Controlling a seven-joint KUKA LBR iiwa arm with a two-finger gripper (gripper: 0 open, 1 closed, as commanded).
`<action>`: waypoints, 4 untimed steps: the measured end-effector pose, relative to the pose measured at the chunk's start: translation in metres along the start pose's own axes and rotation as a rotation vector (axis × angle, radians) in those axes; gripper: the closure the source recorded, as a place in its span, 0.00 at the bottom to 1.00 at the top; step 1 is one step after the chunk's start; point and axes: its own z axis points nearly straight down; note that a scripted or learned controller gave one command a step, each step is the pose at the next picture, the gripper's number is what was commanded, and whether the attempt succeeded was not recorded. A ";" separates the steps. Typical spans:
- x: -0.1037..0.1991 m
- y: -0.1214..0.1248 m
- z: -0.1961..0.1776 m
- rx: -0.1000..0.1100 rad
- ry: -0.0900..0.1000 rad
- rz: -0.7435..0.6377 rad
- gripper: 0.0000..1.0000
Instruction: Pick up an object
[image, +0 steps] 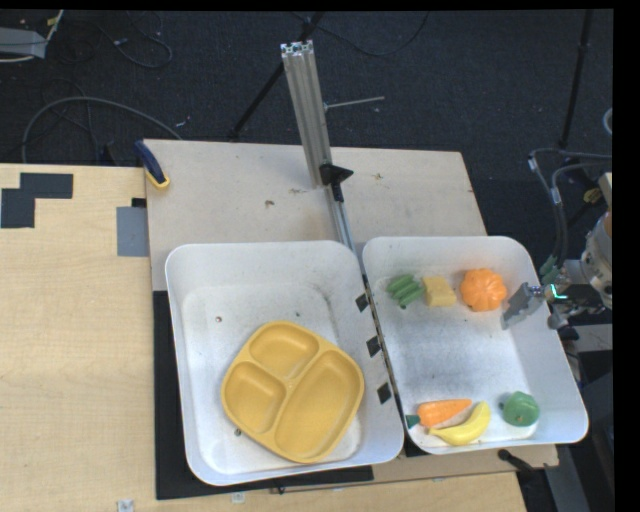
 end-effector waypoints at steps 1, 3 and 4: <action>0.000 0.000 -0.001 -0.001 0.000 0.000 0.00; 0.015 0.009 0.104 0.005 0.002 0.000 0.00; 0.008 0.012 0.163 0.005 0.002 0.001 0.00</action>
